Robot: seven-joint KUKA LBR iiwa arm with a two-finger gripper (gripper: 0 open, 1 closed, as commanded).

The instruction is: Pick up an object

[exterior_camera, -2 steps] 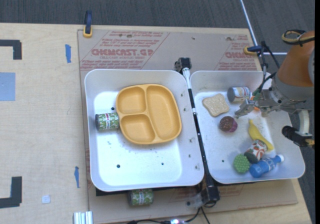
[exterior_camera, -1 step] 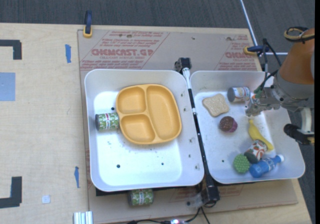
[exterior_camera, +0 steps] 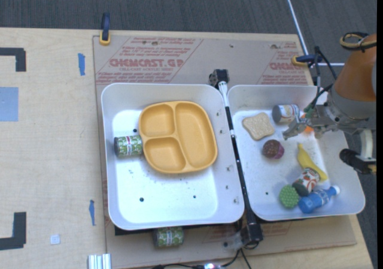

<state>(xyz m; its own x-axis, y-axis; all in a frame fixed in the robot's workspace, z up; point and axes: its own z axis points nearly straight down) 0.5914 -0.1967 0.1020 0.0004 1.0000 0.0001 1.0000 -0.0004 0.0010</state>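
gripper point(exterior_camera: 297, 129): over right bin point(exterior_camera: 353, 202), aperture unclear | yellow three-compartment plate point(exterior_camera: 178, 136): smooth plastic, left bin point(exterior_camera: 119, 202) | toast slice point(exterior_camera: 259, 125), banana point(exterior_camera: 311, 163): near gripper

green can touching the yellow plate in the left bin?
Touching. The camera view shows the green can lying on its side, its right end against the left rim of the yellow plate, no gap between them.
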